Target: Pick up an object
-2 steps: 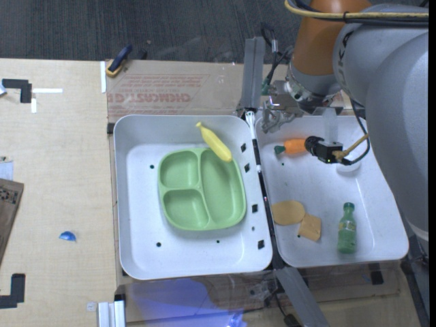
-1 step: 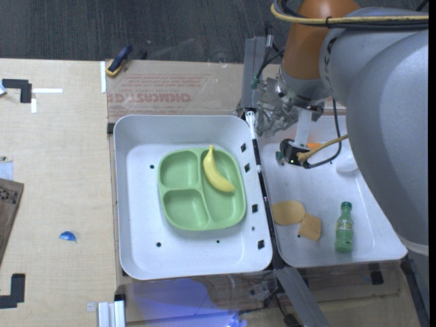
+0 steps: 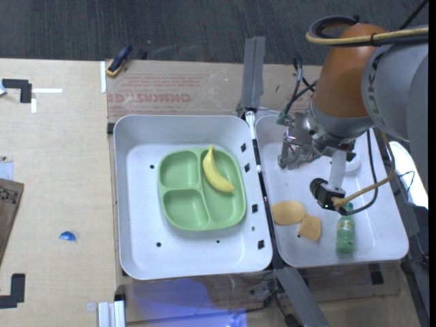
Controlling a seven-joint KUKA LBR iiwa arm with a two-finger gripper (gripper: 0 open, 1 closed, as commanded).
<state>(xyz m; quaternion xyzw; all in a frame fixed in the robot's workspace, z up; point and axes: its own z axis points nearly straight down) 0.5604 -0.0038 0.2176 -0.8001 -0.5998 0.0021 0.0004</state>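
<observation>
- The right bin [image 3: 381,251] holds a yellowish rounded piece [image 3: 288,212], a tan block [image 3: 310,227] touching it, and a green bottle [image 3: 345,235] just beside them.
- The gripper [image 3: 294,157] hangs over the far part of that bin, nothing visible between its fingers; whether they are spread cannot be told.
- In the left bin [image 3: 129,203], a green divided tray [image 3: 197,196] carries a banana [image 3: 216,172].
</observation>
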